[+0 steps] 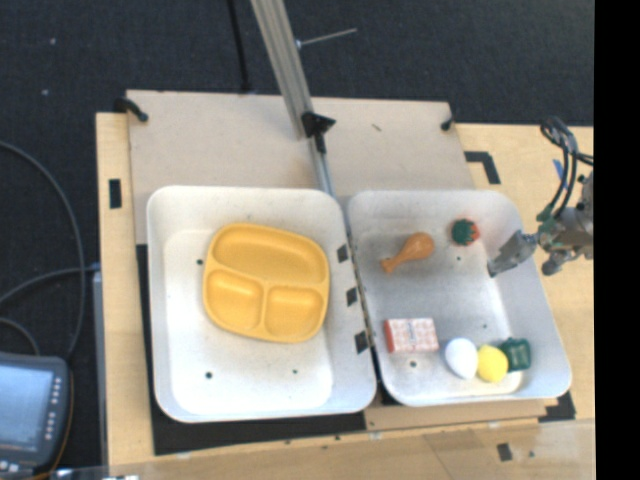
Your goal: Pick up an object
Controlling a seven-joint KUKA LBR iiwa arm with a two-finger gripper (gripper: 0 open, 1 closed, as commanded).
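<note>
Camera view: I see the gripper (512,252) at the right bin's (430,396) right edge; open or closed, I cannot tell. Nothing is picked yet; drumstick (408,251) lies in that bin.

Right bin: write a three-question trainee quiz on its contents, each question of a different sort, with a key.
1. True or false: the yellow divided plate lies in the right bin.
2. Multiple choice: which thing lies nearest the gripper? A. the drumstick-shaped toy B. the small green and red toy C. the pink and white box
3. Fill in: the white egg-shaped piece touches a ______ round piece on its right in the camera view.

Key: 1 false, it lies in the left bin; 2 B; 3 yellow.
</note>
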